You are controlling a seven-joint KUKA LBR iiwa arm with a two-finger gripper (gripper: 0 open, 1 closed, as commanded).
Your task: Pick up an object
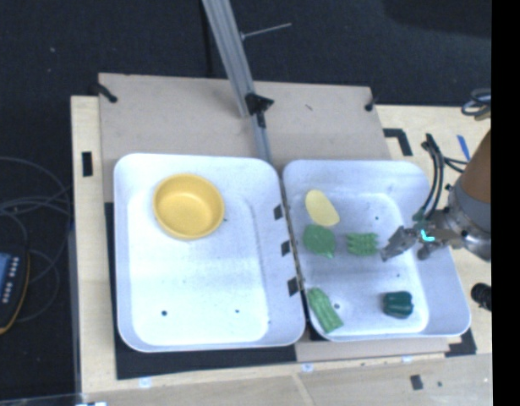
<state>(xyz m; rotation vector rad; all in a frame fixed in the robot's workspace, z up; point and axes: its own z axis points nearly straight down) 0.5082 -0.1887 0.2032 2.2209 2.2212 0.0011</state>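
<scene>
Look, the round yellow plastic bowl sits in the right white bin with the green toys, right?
Not quite. The camera view shows the round yellow plastic bowl alone in the left white bin; the green toys lie in the right white bin.

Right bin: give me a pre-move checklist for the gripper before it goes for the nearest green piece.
1. Target in reach: the ridged green piece lies in the right bin, just left of the gripper. Ok.
2. Gripper free of load: nothing shows between its fingers. Ok.
3. Finger opening wide enough for the piece: cannot tell.
4. Room around the target: the round green piece sits close on its left, a narrow gap between. Not ok for a wide approach.
5. Other items out of the path: yellow piece, dark green piece and long green piece lie apart. Ok.
6. Yellow bowl sits in the left bin, away from the work. Ok.
</scene>
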